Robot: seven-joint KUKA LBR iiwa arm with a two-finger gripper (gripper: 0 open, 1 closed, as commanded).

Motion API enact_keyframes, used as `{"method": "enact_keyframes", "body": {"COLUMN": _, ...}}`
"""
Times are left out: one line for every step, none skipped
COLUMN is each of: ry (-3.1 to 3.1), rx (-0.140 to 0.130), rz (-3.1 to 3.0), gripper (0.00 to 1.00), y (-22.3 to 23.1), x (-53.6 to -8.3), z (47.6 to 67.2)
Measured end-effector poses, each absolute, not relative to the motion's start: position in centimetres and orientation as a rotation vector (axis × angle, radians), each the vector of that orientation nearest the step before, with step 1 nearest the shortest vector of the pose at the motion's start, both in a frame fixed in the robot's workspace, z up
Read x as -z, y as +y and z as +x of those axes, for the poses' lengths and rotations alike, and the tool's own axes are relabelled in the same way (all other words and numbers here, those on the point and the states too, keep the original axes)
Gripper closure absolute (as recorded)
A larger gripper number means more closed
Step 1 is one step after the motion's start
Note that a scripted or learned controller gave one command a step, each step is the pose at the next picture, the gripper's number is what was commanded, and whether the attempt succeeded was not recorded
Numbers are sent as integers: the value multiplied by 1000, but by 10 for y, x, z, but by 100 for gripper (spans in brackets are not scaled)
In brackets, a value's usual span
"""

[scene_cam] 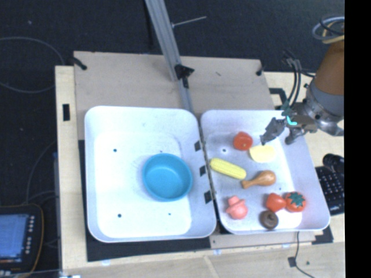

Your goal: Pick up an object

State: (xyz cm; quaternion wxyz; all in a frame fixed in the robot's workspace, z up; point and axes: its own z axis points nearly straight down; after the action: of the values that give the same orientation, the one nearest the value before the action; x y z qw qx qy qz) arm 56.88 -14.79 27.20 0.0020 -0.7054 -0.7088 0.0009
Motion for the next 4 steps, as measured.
{"method": "enact_keyframes", "body": {"ry": -2227, "rx": 2, "rz": -2216, "gripper": 0, "y": -148, "x": -274, "z": 570}}
{"method": "enact_keyframes", "body": {"ry": -2218, "rx": -8, "rz": -2224, "gripper": 0, "y": -154, "x": -231, "z": 571}}
{"method": "enact_keyframes", "body": {"ry": -2218, "rx": -9, "rz": -2222, "gripper": 0, "y": -151, "x": -168, "z": 566}}
{"method": "enact_keyframes", "body": {"ry": -2217, "rx": -5, "rz": -2227, "gripper": 0, "y": -155, "x": -126, "z": 568}}
